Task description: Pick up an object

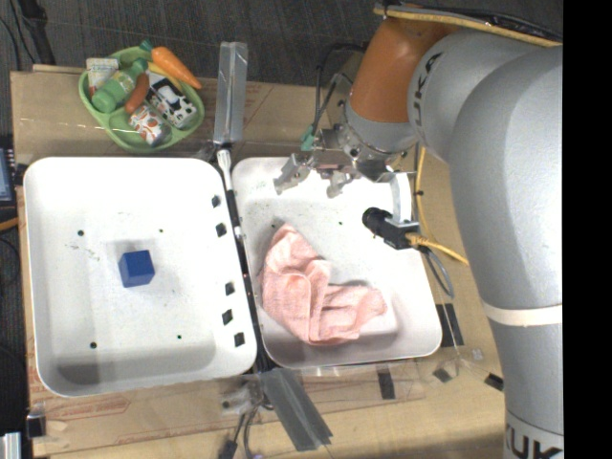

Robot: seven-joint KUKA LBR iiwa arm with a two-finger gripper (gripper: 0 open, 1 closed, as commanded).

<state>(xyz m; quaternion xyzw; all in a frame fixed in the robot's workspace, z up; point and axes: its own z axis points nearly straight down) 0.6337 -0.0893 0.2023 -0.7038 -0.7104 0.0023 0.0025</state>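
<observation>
Grey arm [497,161] hangs its claw [314,176], apparently spread, above pink cloth [311,290].

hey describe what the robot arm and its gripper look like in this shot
The arm is bulky and rounded, with smooth light grey casing and an orange band above the wrist. Part of a dark "KUKA" marking shows low on the casing. The gripper is small, metallic grey, with two thin fingers. Thin cables run near the wrist, and a yellow cable trails alongside.
</observation>
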